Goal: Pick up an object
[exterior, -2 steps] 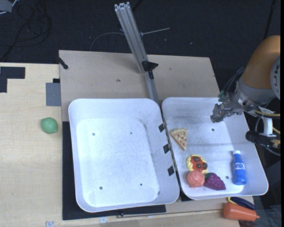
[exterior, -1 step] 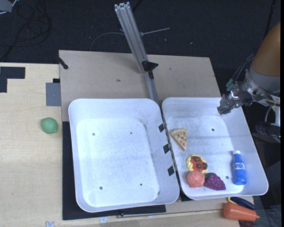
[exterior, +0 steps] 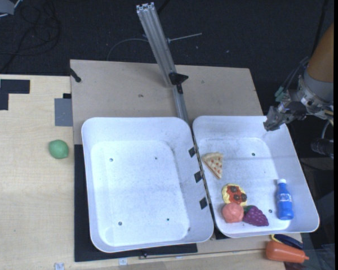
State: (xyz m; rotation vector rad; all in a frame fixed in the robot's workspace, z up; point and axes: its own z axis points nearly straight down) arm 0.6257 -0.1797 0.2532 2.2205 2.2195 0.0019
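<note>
Now the gripper [exterior: 272, 122] hovers at the right bin's [exterior: 236, 129] upper-right rim, finger state impossible to tell, blue bottle [exterior: 283, 199] lower right.

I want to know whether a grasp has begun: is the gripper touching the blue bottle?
Apart. In the camera view the gripper sits at the right bin's far right rim, with bare white floor between it and the blue bottle.

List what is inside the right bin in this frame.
The right bin holds a pizza slice, a yellow toy, a pink ball, purple grapes and a blue bottle. Whatever lies beneath them is covered.
</note>
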